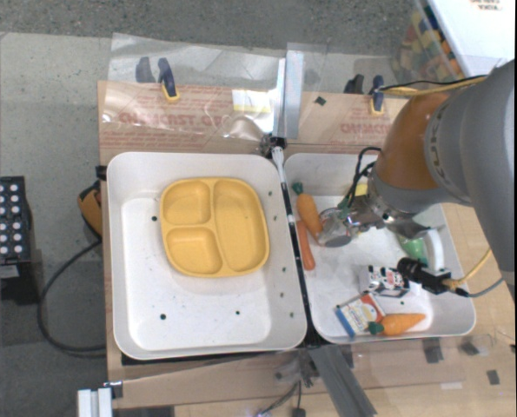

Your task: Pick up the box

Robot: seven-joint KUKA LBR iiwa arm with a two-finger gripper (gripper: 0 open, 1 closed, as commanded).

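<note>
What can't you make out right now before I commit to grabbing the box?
- Gripper, camera view: blurred and small, so open or shut is unclear.
- Box: small, print unreadable, a carrot against it.
- Green item: partly behind the arm, identity unclear.

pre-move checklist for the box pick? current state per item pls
1. Box located: ok, lies flat near the front edge of the right bin.
2. Pincer over box: not ok, it sits further back, by the carrots.
3. Box free of neighbours: not ok, a carrot lies against its right side.
4. Box held: not ok, nothing shows in the pincer.
5. Pincer opening: cannot tell.
6. Left bin contents: ok, yellow divided tray is well away from the box.
</note>
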